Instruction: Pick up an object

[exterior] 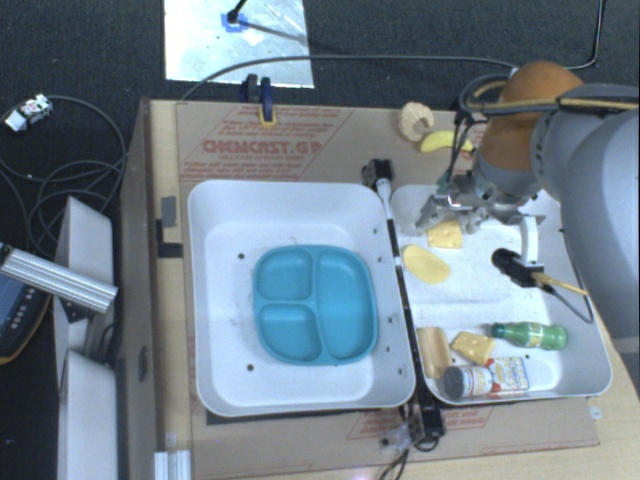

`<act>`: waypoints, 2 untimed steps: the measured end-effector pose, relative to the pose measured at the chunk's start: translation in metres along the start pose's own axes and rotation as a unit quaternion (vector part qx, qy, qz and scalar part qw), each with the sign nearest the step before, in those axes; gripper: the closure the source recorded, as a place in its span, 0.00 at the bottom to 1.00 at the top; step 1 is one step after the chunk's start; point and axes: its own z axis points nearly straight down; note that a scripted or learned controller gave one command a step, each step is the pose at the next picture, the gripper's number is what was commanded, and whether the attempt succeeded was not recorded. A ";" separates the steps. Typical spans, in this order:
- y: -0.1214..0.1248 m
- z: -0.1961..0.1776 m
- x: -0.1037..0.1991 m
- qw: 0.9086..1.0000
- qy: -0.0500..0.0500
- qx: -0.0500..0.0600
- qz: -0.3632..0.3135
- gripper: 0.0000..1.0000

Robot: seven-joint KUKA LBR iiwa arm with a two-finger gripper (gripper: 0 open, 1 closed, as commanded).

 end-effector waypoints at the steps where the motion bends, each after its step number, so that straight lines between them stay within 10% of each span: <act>1: 0.004 -0.017 -0.002 1.000 -0.002 -0.007 -0.001 1.00; 2: 0.003 -0.016 -0.002 1.000 -0.002 -0.005 -0.001 0.00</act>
